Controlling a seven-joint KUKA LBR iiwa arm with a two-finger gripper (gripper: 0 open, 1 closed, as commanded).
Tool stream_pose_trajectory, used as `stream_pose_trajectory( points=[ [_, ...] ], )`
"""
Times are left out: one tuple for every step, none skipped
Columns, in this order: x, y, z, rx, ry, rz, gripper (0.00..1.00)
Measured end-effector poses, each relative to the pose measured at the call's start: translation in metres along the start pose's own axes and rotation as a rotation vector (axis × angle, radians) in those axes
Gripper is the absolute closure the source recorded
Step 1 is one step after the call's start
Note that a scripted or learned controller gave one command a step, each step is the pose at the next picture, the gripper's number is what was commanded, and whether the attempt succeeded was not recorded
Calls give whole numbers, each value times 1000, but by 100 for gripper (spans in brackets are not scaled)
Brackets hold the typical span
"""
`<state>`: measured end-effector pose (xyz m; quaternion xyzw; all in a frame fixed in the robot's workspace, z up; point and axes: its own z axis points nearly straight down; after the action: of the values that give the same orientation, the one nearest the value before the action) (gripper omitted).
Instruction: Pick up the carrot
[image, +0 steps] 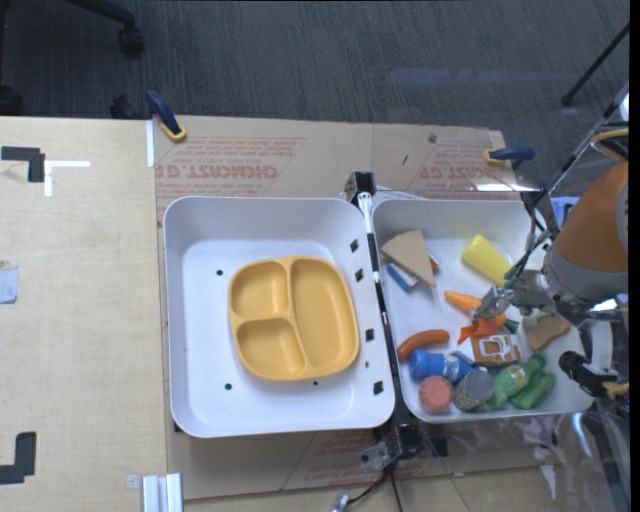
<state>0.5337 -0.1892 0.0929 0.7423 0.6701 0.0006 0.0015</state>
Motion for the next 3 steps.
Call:
stream_pose_trajectory(
  points=[
    [0, 2, -9, -2, -1, -5, 100],
    [0, 2, -9, -2, -1, -5, 0],
    [62, 38, 2, 6, -1, 339, 0]
  ],
)
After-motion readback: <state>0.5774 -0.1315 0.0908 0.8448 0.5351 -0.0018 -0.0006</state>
